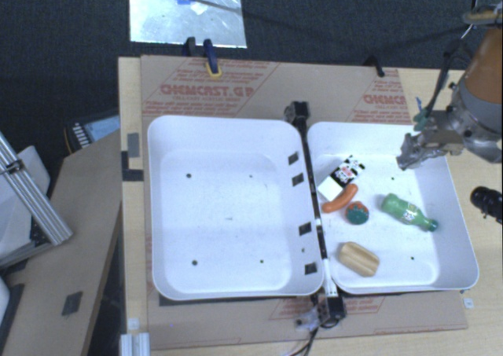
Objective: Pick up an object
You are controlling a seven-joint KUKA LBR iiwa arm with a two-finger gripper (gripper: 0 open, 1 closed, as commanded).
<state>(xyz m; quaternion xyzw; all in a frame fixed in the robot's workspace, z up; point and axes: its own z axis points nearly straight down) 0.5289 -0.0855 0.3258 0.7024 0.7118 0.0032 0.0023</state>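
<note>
**Ana:** White plastic, both bins, and everything worth taking lies in the right bin [448, 189]: a green bottle [409, 213] on its side, an orange sausage-shaped toy [340, 200], a teal ball [358, 213] touching it, a tan bread-like block [359, 258] nearer the front, and a black-and-white piece [342, 174] by the divider. The left bin [228, 134] holds none of them.

**Ben:** And the hand [410, 154]?

**Ana:** Up over the far right part of that bin, above bare floor, nothing between its fingers. Whether they stand wide or narrow I cannot tell; the tip is a grey blur from this angle.

**Ben:** So what could spoil the pick?

**Ana:** My guess: going straight down from there meets only plastic. The bottle is nearest, but it's round and lying slantwise, so fingers closing across it off-centre would likely roll it aside. The sausage and ball touch, so a grab there may nudge both and catch neither.
</note>
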